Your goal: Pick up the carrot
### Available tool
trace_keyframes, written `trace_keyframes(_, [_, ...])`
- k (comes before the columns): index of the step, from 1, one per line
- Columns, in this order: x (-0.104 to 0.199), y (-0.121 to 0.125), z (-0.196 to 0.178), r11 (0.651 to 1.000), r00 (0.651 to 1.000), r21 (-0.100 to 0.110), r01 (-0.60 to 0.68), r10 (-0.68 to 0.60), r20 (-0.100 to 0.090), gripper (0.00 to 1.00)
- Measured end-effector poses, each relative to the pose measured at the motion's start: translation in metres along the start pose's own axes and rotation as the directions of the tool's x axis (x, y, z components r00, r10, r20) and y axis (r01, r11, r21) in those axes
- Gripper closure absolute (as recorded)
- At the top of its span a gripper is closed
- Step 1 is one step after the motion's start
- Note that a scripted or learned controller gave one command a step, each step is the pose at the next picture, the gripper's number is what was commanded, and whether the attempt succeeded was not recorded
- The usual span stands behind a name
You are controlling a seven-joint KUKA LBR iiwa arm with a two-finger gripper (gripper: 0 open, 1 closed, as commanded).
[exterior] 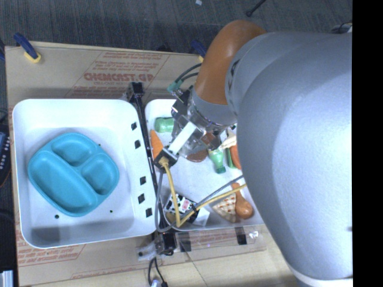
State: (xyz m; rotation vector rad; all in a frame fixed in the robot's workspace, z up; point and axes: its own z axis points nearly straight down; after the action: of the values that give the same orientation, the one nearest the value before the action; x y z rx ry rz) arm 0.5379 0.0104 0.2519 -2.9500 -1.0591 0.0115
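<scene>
My big grey arm with the orange band (222, 64) is reaching in from the right and covering much of the right-hand shallow white bin (188, 179). The left-hand shallow white bin (36, 121) is lying open to view, and a sky-blue plastic plate with three compartments (72, 172) is sitting in the middle of it. My gripper (200, 145) is hanging low over the upper part of the right bin. My own wrist is hiding how the grip is set, so I cannot tell whether it is released, clenched or holding anything.

The slim orange carrot (155, 143) is lying along the left wall of the right bin, close against the divider between the two bins and just left of my gripper. I am not seeing it in my grasp. A pale green rounded piece (164, 124) is lying just above it, a small dark green bottle-like piece (218, 160) is showing under my wrist, and a tan wedge of toy food (227, 207) is resting near the bin's lower edge.

I am judging this as the approach step, with the pick not yet made. The next move is calling for a short shift left toward the wall, lining up along the carrot's length, then a careful descent, since the wall is leaving little room on that side.
</scene>
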Motion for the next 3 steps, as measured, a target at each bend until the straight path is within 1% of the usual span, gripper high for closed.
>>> trace_keyframes(1, [0.064,0.058,-0.116,0.979,0.979,-0.007,0.204,-0.204,-0.003,1.00])
trace_keyframes(2, [0.135,0.012,-0.099,0.936,0.936,-0.003,0.351,-0.351,-0.002,1.00])
trace_keyframes(3, [0.056,0.012,-0.124,0.973,0.973,-0.002,0.231,-0.231,-0.001,1.00])
